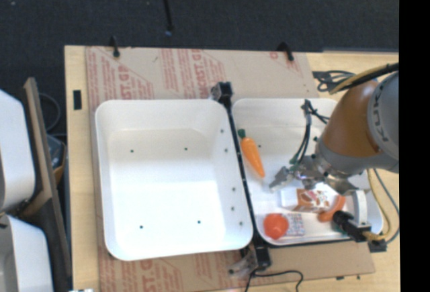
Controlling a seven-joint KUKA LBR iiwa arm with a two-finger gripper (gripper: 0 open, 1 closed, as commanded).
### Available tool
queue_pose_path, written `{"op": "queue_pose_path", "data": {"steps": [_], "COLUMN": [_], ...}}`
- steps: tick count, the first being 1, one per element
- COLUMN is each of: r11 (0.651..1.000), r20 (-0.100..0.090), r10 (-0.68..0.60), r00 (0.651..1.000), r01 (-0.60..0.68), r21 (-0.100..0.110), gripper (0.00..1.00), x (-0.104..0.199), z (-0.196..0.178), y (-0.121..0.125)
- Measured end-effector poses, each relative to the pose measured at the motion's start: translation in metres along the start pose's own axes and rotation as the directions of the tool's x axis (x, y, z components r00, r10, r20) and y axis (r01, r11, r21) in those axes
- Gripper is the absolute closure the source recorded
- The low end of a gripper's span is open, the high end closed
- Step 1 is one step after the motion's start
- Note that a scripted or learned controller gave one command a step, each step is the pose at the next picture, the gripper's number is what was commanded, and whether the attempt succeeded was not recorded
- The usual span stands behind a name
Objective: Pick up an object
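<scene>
The right bin (275,116) holds an orange carrot (252,156) with a green top, lying along its left wall. A red-orange round object (275,224) rests on a flat printed card (293,229) at the bin's front. A white and red packet (310,200) lies just right of it, with a small orange piece (332,209) beside that. My gripper (290,176) hangs low in the middle of this bin, right of the carrot and just behind the packet. Nothing is visibly held in it. The arm's orange band (355,126) rises behind it.
The left bin (107,150) stands beside the right one, with a black divider rail (238,150) between them. Both rest on brown cardboard (154,72) over the wooden bench. White furniture (13,150) stands at the far left.
</scene>
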State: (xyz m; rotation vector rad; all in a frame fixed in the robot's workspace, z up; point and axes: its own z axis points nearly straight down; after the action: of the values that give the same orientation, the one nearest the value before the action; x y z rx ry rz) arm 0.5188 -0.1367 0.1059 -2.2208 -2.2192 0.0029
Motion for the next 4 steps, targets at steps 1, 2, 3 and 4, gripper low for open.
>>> {"op": "queue_pose_path", "data": {"steps": [1,2,3,4], "r11": [1.0,1.0,1.0,1.0], "r20": [0.0,0.001,0.001,0.001], "r10": [0.001,0.0,-0.001,0.0], "r00": [1.0,1.0,1.0,1.0], "r01": [-0.001,0.0,0.001,0.0], "r21": [-0.005,-0.007,-0.008,-0.009], "gripper": [1.0,1.0,1.0,1.0], "x": [-0.001,-0.005,-0.009,-0.015], "z": [-0.013,-0.056,-0.103,-0.163], "y": [0.001,0.002,0.011,0.008]}}
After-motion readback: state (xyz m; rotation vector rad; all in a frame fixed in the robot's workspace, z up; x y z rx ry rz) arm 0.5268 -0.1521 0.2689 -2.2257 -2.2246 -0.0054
